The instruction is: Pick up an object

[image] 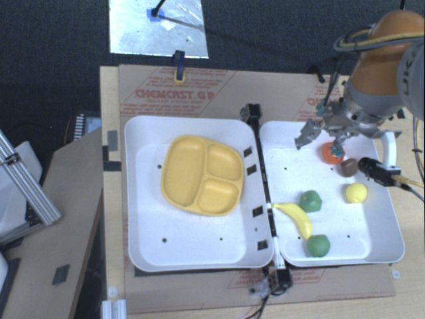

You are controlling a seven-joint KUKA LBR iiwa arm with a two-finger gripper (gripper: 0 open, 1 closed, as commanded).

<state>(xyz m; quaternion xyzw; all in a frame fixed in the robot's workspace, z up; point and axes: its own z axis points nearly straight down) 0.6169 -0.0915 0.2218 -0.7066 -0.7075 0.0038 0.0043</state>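
Where gripper (323,136) hovers: round orange fruit (332,153), smooth white bin (382,241).

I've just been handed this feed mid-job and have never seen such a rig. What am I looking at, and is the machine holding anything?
One camera looks down at a slant on a bench with two white bins. The grey and orange arm reaches in from the right; its gripper hovers over the right bin, fingers spread, nothing between them. That bin holds an orange-red object, a brown piece, a yellow ball, two green objects and a banana. The left bin holds a yellow divided plate.
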